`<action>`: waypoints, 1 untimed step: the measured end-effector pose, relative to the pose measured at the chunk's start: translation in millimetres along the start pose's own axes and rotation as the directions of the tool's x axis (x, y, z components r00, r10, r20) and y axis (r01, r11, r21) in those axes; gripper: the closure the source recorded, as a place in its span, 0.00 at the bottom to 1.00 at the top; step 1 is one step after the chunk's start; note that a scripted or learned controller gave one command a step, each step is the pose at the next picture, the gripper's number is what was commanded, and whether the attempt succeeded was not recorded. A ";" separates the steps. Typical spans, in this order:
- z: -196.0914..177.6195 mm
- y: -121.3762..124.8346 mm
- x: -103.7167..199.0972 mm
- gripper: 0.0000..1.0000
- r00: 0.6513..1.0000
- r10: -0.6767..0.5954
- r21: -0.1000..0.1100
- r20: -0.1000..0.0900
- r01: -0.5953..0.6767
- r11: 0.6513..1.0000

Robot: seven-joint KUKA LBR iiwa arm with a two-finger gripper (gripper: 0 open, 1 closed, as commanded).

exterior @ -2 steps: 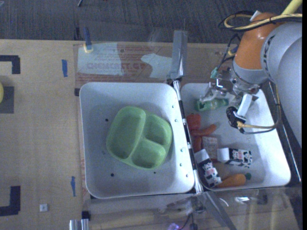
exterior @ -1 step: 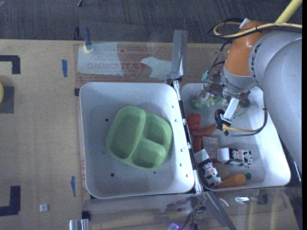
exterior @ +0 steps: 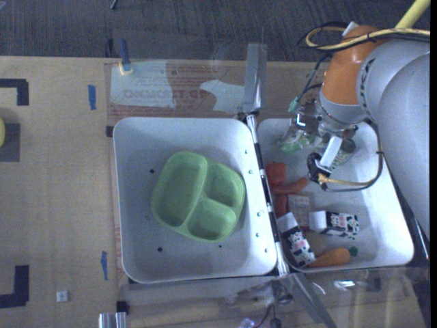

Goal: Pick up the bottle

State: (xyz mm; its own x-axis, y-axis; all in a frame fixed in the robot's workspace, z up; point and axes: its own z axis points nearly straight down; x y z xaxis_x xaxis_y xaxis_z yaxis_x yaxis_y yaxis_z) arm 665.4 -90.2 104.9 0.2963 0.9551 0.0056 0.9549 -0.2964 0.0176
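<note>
End effector [exterior: 308, 134] over bottle [exterior: 295, 142], near right bin [exterior: 389, 251] back wall.

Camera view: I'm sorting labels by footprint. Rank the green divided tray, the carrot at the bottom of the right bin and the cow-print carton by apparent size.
1. green divided tray, by far the largest.
2 and 3. carrot and cow-print carton: they look alike in size, so I won't rank them.

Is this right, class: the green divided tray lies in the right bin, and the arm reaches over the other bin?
Not quite. The camera view shows the green divided tray lying in the left bin, not the right. The arm reaches over the other bin, the right one, as stated.
</note>
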 end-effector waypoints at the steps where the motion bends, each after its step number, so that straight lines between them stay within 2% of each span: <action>1: -84.3 -23.3 85.6 1.00 0.992 -0.126 0.017 0.003 0.126 0.992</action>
